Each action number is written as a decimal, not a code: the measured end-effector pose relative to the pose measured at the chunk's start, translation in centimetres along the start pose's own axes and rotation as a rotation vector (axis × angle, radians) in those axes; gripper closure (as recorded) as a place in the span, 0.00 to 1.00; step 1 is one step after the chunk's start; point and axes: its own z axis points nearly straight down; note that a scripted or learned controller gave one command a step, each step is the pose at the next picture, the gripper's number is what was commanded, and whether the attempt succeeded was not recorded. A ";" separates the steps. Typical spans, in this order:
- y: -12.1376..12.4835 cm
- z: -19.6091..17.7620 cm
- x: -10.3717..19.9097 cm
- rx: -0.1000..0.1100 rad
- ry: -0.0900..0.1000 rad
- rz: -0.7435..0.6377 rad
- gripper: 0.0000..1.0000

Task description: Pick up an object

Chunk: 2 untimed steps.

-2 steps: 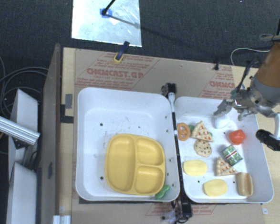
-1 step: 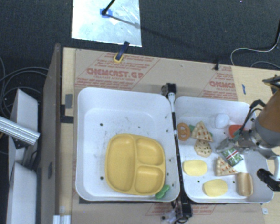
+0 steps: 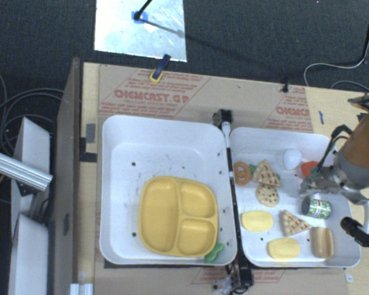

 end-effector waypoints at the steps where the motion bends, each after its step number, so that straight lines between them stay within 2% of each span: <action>1: 0.0 0.0 0.0 0.000 0.000 0.000 0.00; 2: 9.0 1.3 -0.1 0.031 0.005 -0.010 0.00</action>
